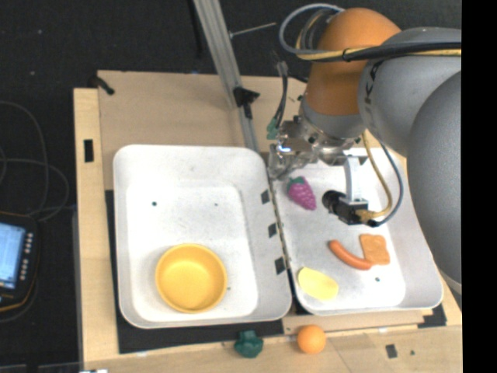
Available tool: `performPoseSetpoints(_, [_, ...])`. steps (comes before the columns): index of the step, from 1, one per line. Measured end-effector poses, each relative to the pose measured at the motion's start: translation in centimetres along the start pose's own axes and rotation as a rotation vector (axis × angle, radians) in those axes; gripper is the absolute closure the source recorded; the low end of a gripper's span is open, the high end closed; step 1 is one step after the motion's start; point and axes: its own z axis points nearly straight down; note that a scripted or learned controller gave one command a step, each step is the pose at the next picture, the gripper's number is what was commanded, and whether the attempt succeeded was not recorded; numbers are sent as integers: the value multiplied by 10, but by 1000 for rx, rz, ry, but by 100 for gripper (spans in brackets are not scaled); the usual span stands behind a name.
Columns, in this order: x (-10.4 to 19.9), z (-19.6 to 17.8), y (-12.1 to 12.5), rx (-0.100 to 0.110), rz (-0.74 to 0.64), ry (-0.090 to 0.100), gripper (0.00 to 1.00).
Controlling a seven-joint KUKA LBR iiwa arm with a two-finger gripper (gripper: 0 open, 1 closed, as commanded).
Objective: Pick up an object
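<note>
My gripper [286,164] hangs over the back left corner of the right bin [404,290], under the orange band of the arm. A purple grape bunch [302,193] lies just in front of and below it, apart from the gripper as far as I can see. Further forward in the same bin lie an orange carrot [349,255], an orange cracker-like piece [374,249] and a pale yellow lemon-like piece [317,284]. A yellow bowl [190,277] sits in the front of the left bin [140,177].
An orange ball [311,339] and a small green object [248,344] lie on the bench in front of the bins. A metal rail [225,61] slants in from the back. A black cable fitting [345,206] hangs from the wrist over the right bin.
</note>
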Motion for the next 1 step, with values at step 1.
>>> performPoseSetpoints(1, [52, -8, 17, 0, 0, 0, 100])
